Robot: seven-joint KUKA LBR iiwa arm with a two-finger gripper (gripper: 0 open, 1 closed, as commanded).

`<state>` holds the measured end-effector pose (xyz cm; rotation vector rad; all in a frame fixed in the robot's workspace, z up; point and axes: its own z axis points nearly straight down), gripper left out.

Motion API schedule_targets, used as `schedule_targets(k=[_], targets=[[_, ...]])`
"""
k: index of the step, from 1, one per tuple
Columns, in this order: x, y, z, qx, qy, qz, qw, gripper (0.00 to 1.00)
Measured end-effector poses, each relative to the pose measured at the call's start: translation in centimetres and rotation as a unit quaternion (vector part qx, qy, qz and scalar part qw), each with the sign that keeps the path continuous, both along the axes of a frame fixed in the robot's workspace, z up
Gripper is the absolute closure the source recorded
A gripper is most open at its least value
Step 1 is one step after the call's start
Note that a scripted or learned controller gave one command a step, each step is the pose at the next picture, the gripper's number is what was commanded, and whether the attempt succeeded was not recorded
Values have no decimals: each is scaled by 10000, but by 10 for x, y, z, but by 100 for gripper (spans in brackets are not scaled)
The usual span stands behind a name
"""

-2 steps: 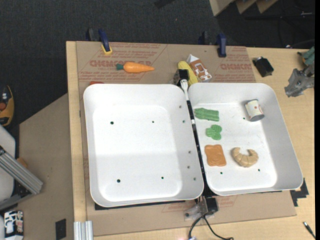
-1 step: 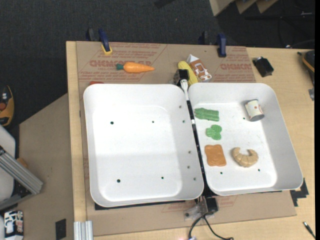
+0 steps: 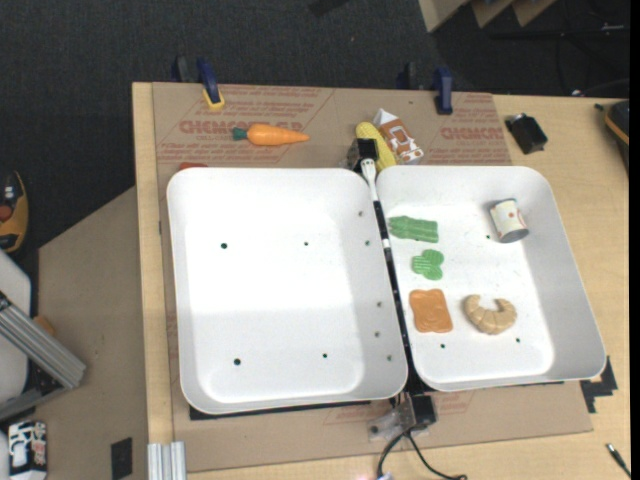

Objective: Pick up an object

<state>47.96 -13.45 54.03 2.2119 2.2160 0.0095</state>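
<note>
On the bench, side by side: left bin [image 3: 265, 278] and right bin [image 3: 560, 298], rims touching along the middle seam. Inside the right bin, five loose things, any of them fit for the pick: green strip [image 3: 412, 230] and green lump [image 3: 429, 264] near the seam wall, orange slab [image 3: 431, 311] just below them, croissant [image 3: 490, 314] beside the slab, can [image 3: 508, 219] on its side toward the far right. Probably scattered so as to leave gaps for a grasp from above; can and croissant stand well apart from the walls and look the easiest, judging by the room around them. Strip, lump and slab sit close to the seam wall, which may crowd one finger on that side.

Beyond the bins, on the cardboard [image 3: 300, 108]: carrot [image 3: 270, 136], banana [image 3: 370, 140] and packet [image 3: 402, 140], with the last two close against the bins' far corners; two blue clamps [image 3: 211, 86] at the far edge; black block [image 3: 526, 133] off to the right. None of these over the right bin's floor.

As for the claw, cannot tell whether apart or together.
</note>
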Motion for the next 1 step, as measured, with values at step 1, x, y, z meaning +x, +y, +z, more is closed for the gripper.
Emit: schedule_targets(k=[1], targets=[[0, 80, -5, 24, 61, 36, 10000, 100]])
